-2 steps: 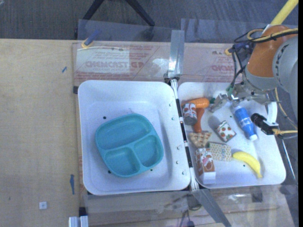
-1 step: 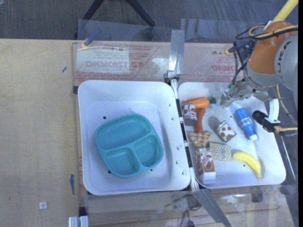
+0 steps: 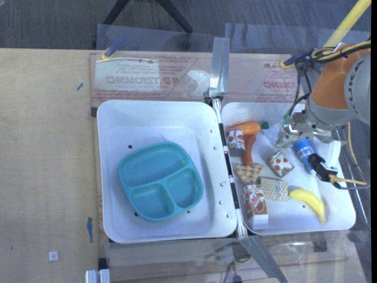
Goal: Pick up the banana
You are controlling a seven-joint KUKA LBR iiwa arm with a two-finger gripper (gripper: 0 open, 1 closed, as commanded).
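Banana [image 3: 308, 201] lies at about five o'clock in the right bin [image 3: 347, 223], a smooth yellow curve that I'd judge to be light, stiff moulded plastic and a bit slippery. The thick middle, pinched across its width, looks the best place to hold it. Beside it sit a speckled cracker-like slab [image 3: 274, 189] and a printed carton [image 3: 255, 201]. The left bin [image 3: 112, 122] holds a glossy teal divided plate [image 3: 161, 180]. The gripper [image 3: 290, 132] hangs up at one o'clock (well apart from the fruit), and I cannot tell its state.
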